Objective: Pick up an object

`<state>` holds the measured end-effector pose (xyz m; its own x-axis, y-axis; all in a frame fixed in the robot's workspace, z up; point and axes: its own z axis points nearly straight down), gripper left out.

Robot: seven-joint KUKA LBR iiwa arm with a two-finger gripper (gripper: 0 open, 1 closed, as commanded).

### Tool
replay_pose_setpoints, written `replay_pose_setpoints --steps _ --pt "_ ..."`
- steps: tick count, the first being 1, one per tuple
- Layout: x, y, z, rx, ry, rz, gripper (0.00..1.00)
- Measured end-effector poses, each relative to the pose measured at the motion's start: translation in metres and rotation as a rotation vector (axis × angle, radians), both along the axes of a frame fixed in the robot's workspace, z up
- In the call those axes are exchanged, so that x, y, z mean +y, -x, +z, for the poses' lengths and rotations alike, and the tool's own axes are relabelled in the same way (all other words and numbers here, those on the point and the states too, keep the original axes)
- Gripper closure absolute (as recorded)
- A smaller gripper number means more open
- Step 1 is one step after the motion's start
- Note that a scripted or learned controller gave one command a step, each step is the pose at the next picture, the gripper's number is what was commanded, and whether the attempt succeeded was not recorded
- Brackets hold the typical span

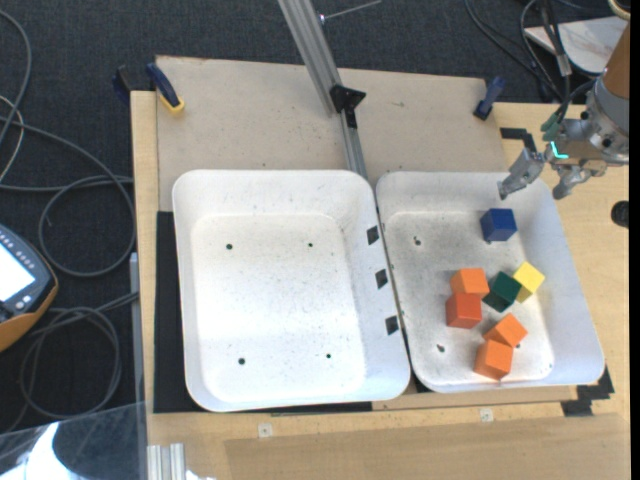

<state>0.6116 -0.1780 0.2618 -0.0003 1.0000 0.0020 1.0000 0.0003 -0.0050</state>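
The right bin (430, 368) holds a blue cube (497, 224) near its back, set apart from a cluster of several blocks. That cluster has two orange cubes (465, 296) stacked close together, a dark green cube (502, 290), a yellow cube (529, 278) and two more orange cubes (500, 346) toward the front. My gripper (543, 180) hangs above the bin's back right corner, just up and right of the blue cube. Its two fingers are spread apart with nothing between them.
The left bin (195, 203) lies beside the right one. A slanted metal pole (315, 43) runs down to the gap between the bins at the back. Blue clamps (165, 86) grip the board's back corners. Cables lie on the floor to the left.
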Motion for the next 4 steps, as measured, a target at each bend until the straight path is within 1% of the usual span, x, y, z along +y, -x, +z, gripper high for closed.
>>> replay_pose_setpoints --steps 1,2,3,4 --pt "0.000 -0.001 0.003 -0.004 0.002 0.001 0.00" --pt "0.000 -0.010 -0.047 0.001 0.000 0.001 0.00" --pt "0.008 -0.008 -0.094 0.001 0.000 0.001 0.00" --pt "0.015 0.001 -0.151 0.003 0.000 0.000 0.00"
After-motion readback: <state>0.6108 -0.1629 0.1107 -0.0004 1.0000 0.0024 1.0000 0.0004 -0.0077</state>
